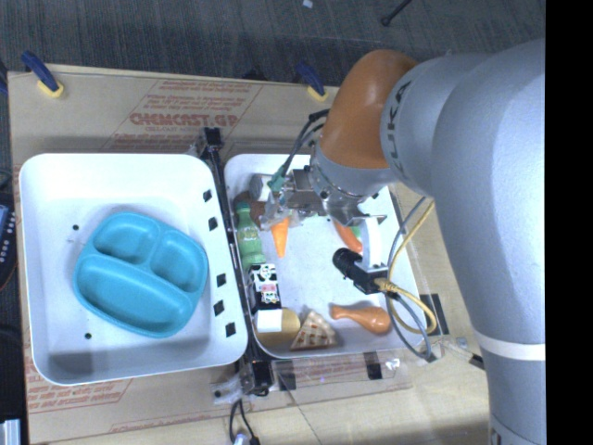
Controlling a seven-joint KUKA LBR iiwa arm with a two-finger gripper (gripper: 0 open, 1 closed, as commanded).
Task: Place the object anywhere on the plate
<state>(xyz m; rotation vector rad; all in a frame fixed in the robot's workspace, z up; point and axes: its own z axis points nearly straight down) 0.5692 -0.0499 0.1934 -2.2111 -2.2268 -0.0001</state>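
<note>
Over the right bin (306, 170), my gripper (281, 213) reaches for the carrot (279, 237); grasp state I cannot tell. Next: lift, carry left to the plate (139, 272).

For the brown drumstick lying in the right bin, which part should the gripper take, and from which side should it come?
Probably best is the narrow neck of the brown drumstick, where it thins toward its left end. It lies flat and roughly left-right in the right bin, so come from straight above with the fingers closing across its width. The pizza slice lies close on its left, so stay toward the middle.
</note>
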